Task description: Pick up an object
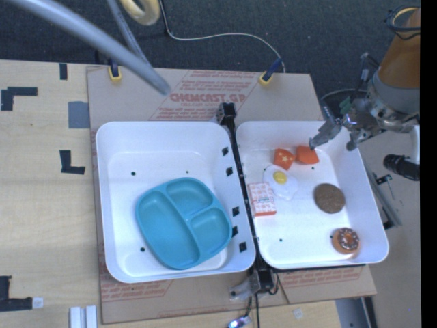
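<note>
Two shallow white bins were seen side by side on a bench, viewed from above at a slant. In the left bin [116,156] a blue divided plate [183,221] was laid toward the near side. In the right bin [365,203] several small objects were scattered: two orange blocks [295,157] just beside each other toward the far side, a fried-egg toy [280,178] near them, a small white-and-red packet [261,199] at the left, a round brown cookie [329,198] toward the right, and a frosted doughnut [345,240] at the near right corner. The grey arm reached in from the right, its gripper [336,133] held over the far right part of the right bin, close to the orange blocks. Whether its fingers were spread or pressed together could not be told; nothing was seen between them.
</note>
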`<move>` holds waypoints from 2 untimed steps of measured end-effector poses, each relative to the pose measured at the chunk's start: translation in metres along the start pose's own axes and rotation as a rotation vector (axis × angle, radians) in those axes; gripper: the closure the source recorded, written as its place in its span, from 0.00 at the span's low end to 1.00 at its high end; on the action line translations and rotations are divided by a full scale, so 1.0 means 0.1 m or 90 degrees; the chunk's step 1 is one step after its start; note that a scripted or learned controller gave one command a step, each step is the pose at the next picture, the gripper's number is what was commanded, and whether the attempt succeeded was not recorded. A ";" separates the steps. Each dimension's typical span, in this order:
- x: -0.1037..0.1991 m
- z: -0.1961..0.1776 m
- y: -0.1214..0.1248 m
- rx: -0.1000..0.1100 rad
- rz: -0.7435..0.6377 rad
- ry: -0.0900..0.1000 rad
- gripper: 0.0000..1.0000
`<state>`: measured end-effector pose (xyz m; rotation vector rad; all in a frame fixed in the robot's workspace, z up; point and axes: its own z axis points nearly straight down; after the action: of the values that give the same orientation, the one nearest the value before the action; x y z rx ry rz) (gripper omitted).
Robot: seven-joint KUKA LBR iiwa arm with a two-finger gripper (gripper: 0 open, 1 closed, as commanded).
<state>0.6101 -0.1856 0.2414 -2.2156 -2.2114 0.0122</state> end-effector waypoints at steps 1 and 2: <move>0.01 -0.07 0.02 -0.008 -0.002 -0.002 0.00; 0.03 0.37 0.06 -0.005 -0.002 -0.002 0.00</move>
<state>0.6151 -0.1823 0.2044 -2.2173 -2.2210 0.0060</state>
